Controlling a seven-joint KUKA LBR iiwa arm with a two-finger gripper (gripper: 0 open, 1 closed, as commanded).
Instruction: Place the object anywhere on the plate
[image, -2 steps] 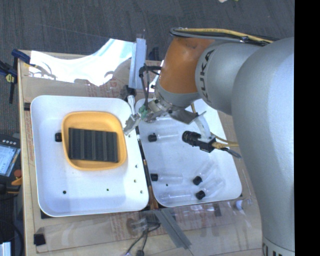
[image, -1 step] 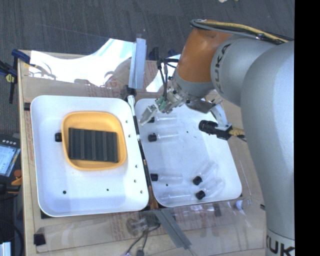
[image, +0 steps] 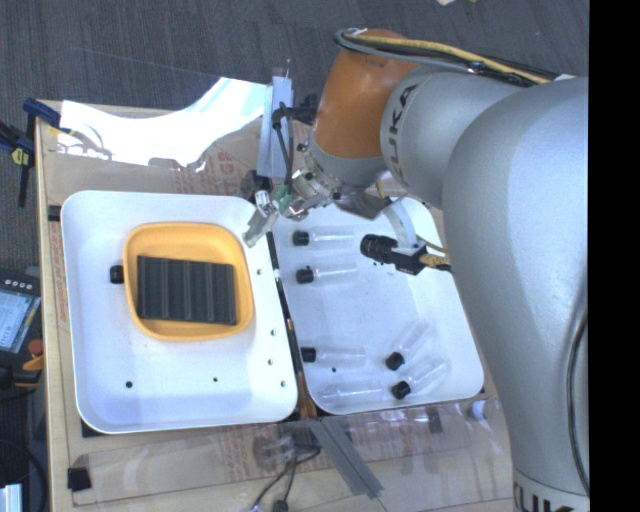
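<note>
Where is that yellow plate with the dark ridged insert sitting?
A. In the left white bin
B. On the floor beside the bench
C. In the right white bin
A: the yellow plate lies in the left bin, while the right bin holds small clear tubes with black caps.

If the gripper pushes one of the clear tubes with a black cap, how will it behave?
The clear tube lies on its side in the right bin, so it would probably roll. It looks smooth and thin, likely light and slippery. Its black cap may make it curve.
</note>
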